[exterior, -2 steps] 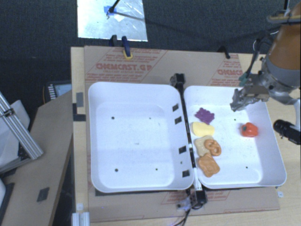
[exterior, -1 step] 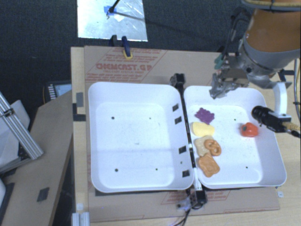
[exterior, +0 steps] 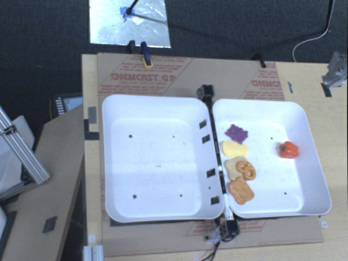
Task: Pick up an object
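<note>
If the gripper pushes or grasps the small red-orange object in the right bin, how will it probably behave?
The red-orange object looks rounded and lumpy, so it may roll or wobble when pushed. It seems small, probably light. It lies alone, apart from the other pieces by the divider, so nothing would stop it sliding on the right bin.

Gripper (exterior: 336, 71), if that's it at the far right edge, sits off both bins. Right bin (exterior: 272, 196) lies down-left of it, with the left bin (exterior: 157, 162) beyond, walls touching. In the right bin, pepper (exterior: 289, 149) is nearest the gripper. Grape bunch (exterior: 236, 132), wedge (exterior: 234, 149), pretzel (exterior: 247, 171) and toast (exterior: 241, 191) line the far wall, toast farthest.
</note>
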Motion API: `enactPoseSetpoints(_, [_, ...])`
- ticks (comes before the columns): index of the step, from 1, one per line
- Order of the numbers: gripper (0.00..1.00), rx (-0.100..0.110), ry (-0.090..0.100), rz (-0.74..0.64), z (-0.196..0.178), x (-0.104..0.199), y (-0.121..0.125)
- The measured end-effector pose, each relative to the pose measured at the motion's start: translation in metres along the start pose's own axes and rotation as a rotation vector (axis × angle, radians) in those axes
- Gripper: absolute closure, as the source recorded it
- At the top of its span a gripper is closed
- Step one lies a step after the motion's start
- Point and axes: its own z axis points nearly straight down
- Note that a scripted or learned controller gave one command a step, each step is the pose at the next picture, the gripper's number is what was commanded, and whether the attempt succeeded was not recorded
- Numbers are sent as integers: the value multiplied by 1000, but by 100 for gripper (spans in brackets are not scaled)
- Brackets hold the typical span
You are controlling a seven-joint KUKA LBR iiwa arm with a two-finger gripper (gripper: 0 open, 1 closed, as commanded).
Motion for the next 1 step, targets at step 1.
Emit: enactPoseSetpoints(1, [100,30,7,-23,110,113,22])
